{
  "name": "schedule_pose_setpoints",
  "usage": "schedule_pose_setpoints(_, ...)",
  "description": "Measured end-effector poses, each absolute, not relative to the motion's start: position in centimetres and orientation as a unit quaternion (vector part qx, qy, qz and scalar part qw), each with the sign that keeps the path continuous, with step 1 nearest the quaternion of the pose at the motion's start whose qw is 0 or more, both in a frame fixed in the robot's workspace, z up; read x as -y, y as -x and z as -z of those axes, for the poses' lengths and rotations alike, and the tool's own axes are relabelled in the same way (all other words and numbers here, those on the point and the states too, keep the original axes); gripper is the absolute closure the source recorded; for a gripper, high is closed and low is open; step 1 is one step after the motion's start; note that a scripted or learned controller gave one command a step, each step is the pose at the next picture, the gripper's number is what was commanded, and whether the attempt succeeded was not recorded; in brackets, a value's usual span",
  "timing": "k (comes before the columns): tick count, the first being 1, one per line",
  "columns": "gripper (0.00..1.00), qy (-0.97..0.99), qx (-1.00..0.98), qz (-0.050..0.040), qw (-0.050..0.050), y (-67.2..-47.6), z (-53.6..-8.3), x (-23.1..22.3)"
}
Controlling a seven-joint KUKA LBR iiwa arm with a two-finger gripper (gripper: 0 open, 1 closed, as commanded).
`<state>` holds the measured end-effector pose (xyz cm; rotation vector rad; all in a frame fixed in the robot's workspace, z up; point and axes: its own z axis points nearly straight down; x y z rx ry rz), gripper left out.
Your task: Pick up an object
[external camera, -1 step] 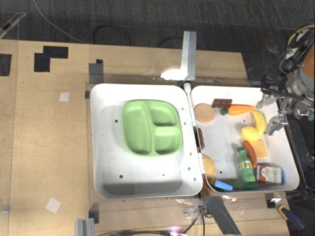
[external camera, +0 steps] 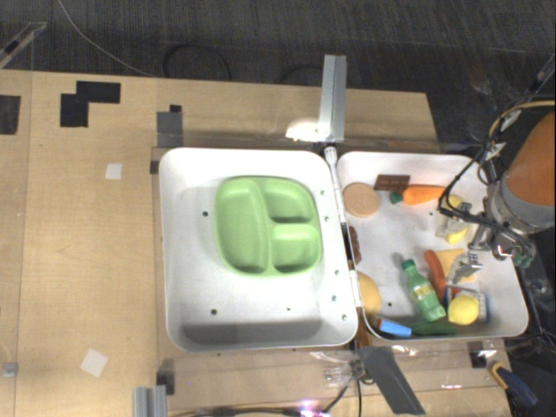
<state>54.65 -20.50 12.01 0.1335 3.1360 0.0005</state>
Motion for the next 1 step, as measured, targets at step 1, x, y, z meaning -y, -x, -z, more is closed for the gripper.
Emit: schedule_pose_setpoints(1,0.0,-0.066,-0.998,0.0023,0.009,-52.17,-9.04,18.48)
